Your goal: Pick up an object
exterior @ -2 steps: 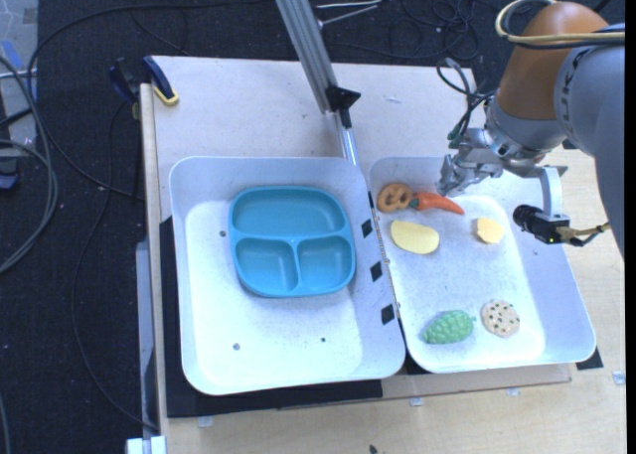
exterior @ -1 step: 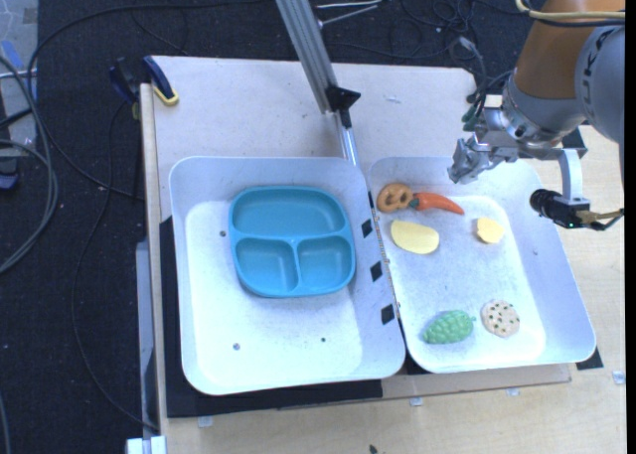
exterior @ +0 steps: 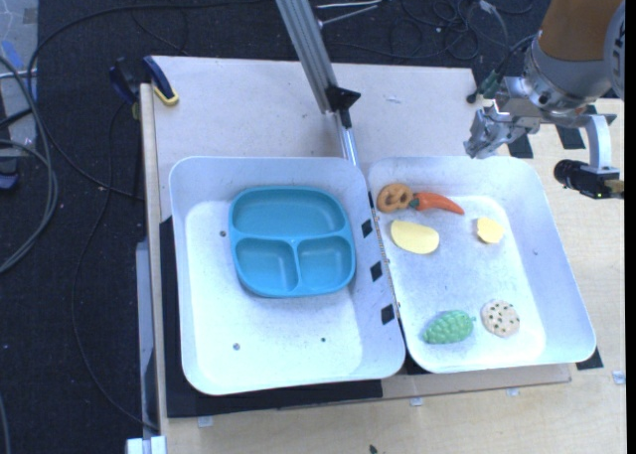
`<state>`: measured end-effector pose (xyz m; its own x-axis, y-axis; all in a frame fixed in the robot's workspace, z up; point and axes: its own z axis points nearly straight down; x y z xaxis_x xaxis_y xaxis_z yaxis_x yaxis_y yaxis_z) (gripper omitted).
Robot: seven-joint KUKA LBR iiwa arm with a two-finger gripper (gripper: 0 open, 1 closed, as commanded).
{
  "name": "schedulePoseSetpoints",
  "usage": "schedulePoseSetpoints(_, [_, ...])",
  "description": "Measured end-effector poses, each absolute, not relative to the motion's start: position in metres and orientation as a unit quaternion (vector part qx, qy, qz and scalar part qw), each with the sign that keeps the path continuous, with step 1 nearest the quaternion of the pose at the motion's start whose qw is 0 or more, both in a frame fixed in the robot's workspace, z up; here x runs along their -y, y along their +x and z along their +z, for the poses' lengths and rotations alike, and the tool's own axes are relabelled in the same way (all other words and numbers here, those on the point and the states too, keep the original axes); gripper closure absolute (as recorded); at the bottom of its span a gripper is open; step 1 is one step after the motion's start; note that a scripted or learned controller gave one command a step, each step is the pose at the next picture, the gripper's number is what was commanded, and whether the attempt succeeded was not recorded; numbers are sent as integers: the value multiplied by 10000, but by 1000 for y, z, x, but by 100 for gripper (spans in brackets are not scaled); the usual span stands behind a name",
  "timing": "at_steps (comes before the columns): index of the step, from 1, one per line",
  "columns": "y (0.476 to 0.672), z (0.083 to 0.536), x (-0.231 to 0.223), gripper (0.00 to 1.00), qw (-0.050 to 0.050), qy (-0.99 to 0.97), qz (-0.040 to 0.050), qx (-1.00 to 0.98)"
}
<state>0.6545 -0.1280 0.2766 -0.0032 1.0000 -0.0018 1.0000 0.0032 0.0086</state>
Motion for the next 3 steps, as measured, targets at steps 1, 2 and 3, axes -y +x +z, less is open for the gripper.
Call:
schedulePoseSetpoints(1, [639, 259, 80, 100, -11, 7049, -3, -7093])
schedulePoseSetpoints(2, [621, 246, 20, 100, -16, 7044, -3, -7098])
schedulePoseSetpoints(3, [598, 233, -32, 100, -19, 7045, -8, -7097])
